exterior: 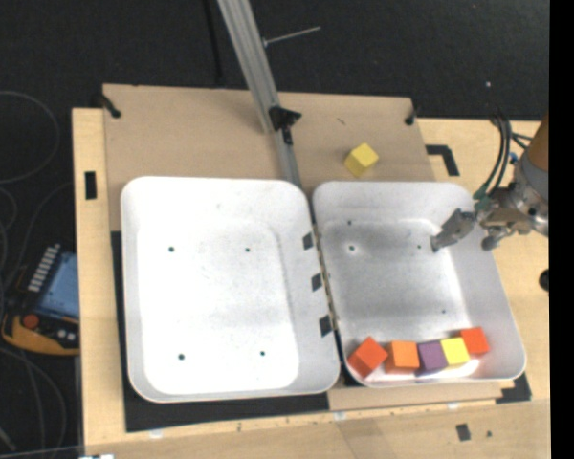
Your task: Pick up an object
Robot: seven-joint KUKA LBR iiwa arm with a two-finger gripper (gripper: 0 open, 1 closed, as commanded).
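Several small blocks lie in a row along the near wall of the right bin point(364, 199): a red-orange block point(368, 356), an orange block point(403, 354), a purple block point(430, 356), a yellow block point(455, 352) and another red-orange block point(474, 340). A yellow cube point(362, 159) rests on the bench board behind the bins. My gripper point(471, 229) hangs over the right bin's far right corner, well away from the row of blocks. Its two fingers are spread apart with nothing between them.
The left bin point(143, 208) sits beside the right one, joined by clips at the middle. A slanted metal pole point(253, 55) rises from behind the bins. Cables and a handheld device point(48, 295) lie off the bench at left.
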